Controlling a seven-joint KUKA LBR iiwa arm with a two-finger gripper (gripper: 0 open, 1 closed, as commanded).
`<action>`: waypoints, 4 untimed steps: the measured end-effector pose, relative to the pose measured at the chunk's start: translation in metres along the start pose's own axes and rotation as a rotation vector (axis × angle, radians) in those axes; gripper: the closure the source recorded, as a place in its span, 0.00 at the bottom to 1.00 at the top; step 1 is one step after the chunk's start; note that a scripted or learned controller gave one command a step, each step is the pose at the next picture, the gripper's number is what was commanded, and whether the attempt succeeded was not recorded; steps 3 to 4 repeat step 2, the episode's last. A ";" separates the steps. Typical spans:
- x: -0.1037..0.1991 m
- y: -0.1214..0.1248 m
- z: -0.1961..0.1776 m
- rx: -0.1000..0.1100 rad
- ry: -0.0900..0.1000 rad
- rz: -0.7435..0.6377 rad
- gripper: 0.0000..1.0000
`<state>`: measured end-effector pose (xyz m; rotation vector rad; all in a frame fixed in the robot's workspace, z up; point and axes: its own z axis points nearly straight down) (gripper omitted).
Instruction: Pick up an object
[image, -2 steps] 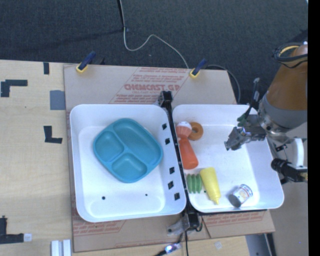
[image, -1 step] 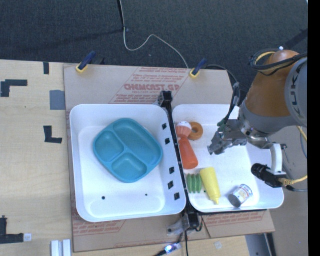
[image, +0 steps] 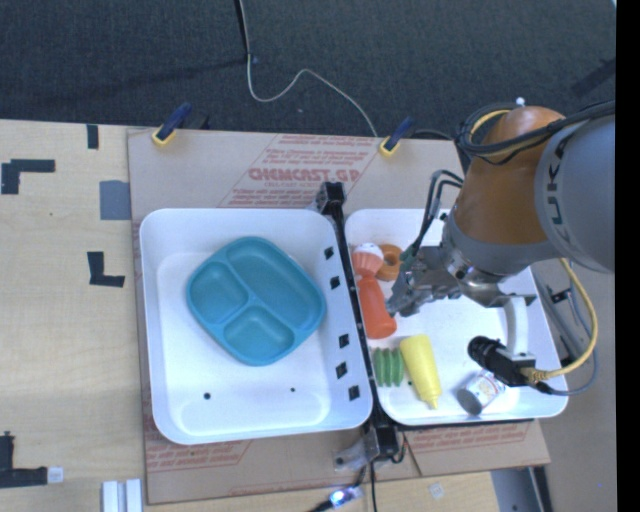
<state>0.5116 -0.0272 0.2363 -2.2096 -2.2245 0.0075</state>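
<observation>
My gripper (image: 408, 296) hangs low over the right bin (image: 450, 410), its dark fingers close beside an orange carrot-like toy (image: 376, 310) that lies along the bin's left wall. Whether anything sits between the fingers is hidden by the wrist. A small orange and white piece (image: 368, 258) lies just behind the carrot, next to an orange ring-shaped piece (image: 389, 257). In the front of the bin rest a yellow squash-like toy (image: 423, 368), a green ribbed toy (image: 387, 366) and a small grey can (image: 480, 392).
The left bin (image: 170, 400) holds a teal divided plate (image: 256, 298). A black divider strip (image: 345, 300) runs between the two bins. The grey and orange arm (image: 520, 190) covers the back right of the right bin.
</observation>
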 end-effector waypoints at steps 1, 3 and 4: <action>0.051 -0.001 -0.003 -0.001 0.000 -0.002 1.00; 0.095 -0.007 0.008 0.001 -0.002 0.000 1.00; 0.095 -0.007 0.008 0.001 -0.002 0.000 1.00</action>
